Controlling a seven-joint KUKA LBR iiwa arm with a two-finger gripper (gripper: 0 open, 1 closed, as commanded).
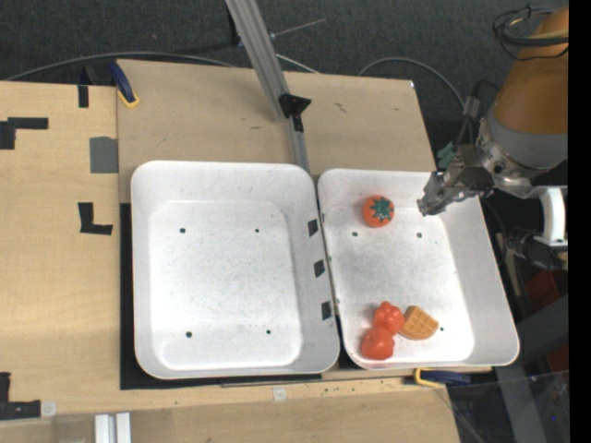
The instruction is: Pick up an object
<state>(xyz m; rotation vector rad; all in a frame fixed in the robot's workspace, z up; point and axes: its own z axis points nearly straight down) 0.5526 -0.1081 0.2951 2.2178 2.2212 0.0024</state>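
Camera view. Two white bins sit side by side on the counter [212,109]. The left bin [152,187] holds nothing of note. The right bin [480,275] carries three small items: a tomato [378,211] near its far edge, and, close to its near edge, a red pepper [380,330] touching a waffle [418,323] on its right.

The gripper [432,201] hangs over the far right part of the right bin, just to the right of the tomato and apart from it. Nothing is seen between its tips; whether it is open or closed cannot be told at this size and angle.

Assessment: the step in hand is the approach, with no grasp made. The tomato is the nearest candidate and stands alone, so it is the cleaner target; the pepper and waffle touch each other, and a descent there risks nudging one while closing on the other.

Recommendation: shift the gripper left until it is centred over the tomato, then lower straight down. The tomato looks round and likely to roll, so an off-centre closure could squeeze it out sideways. Keep clear of the bin's far wall during descent.
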